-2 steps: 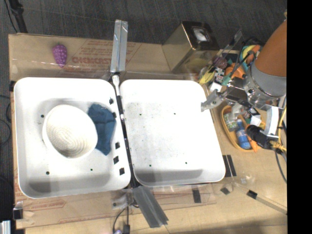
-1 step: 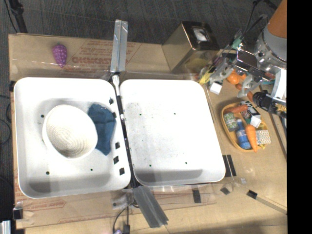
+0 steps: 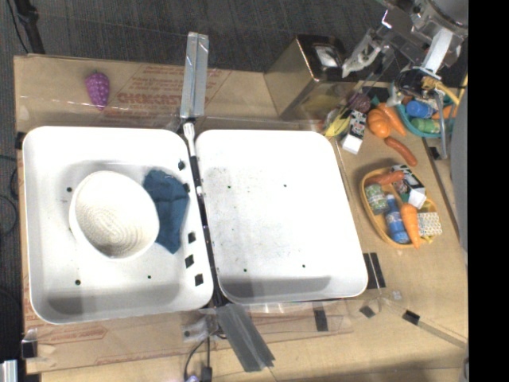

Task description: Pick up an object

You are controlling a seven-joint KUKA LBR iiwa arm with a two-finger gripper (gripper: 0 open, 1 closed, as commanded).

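Note:
In the left bin [image 3: 48, 293] lies a white woven dome-shaped object [image 3: 115, 215]. A crumpled blue cloth [image 3: 169, 205] rests against its right side. The right bin [image 3: 318, 285] sits beside it, across a central divider. My gripper [image 3: 359, 57] hangs at the top right, beyond the far corner of the right bin, above the bench and well away from both objects. Nothing shows between its fingertips.
A purple grape-like toy [image 3: 98, 88] lies on the bench behind the left bin. A yellow basket [image 3: 367, 183] of small toys stands to the right of the right bin. Loose toys [image 3: 394, 122] and a metal box [image 3: 310, 58] crowd the far right corner near the gripper.

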